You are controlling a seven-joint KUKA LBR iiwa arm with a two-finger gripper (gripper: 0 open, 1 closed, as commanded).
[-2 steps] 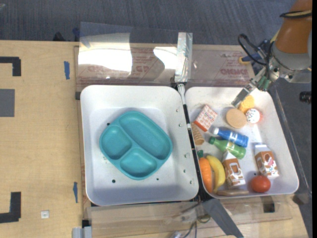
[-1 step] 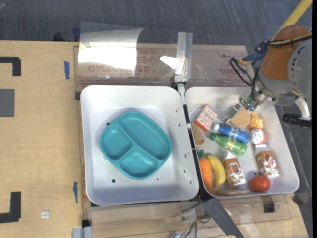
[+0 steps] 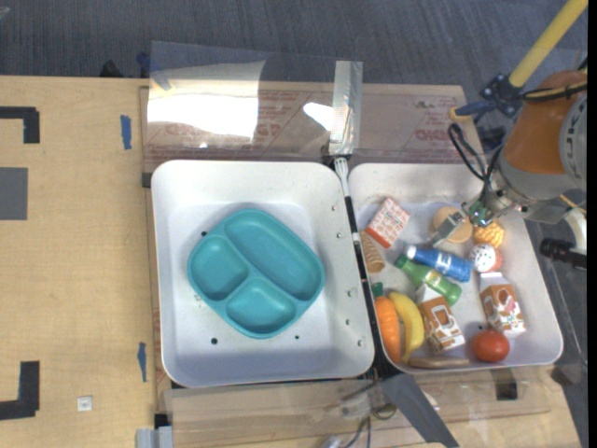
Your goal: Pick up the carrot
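The carrot (image 3: 386, 326) lay beside the banana (image 3: 408, 319) in the right bin (image 3: 550, 329). A wooden bench (image 3: 75, 250) stood on grey carpet (image 3: 280, 12). The gripper's (image 3: 482, 215) state could not be told.

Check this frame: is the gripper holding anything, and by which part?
It cannot be told. The gripper sits low over the right bin's far corner; the carrot lies free at the near left, beside the banana.

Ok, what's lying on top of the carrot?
The banana lies along the carrot at its right side, overlapping that edge. The carrot's covered edge and its underside can't be seen.
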